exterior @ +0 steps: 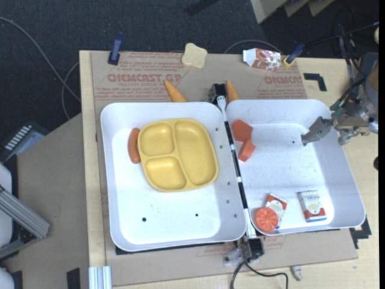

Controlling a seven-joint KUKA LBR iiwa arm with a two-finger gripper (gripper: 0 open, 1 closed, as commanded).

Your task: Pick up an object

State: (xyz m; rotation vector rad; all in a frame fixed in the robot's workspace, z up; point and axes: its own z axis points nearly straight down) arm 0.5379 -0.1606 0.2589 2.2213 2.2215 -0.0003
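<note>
— Dark carpet is seen around a bench (150,264) on which cardboard is laid, with two white bins side by side: the left bin (174,221) and the right bin (343,185). What is held in each?

— A yellow divided plate (178,154) is set in the left bin, with a sausage-like piece (133,146) touching its edge at nine o'clock. In the right bin, two orange-red blocks (243,139) lie at ten o'clock, just beside the dividing wall; a round red item (267,218) and a small red-and-white carton (276,205) lie at seven o'clock, and a second small carton (311,206) is found just beside them at six o'clock.

— And the arm?

— The gripper (325,130) is seen at two o'clock of the right bin, near its rim. Nothing is seen between its fingers; whether they are apart or together cannot be told from this view.

— Which step is in hand, then?

— It is judged that the approach is in hand and that no grasp has been made. No single object is named by the task, so any of the pieces may be taken. The orange-red blocks are the nearest, towards nine o'clock from the gripper; for the next move the gripper would have to be brought above one piece, lowered and closed on it.
</note>
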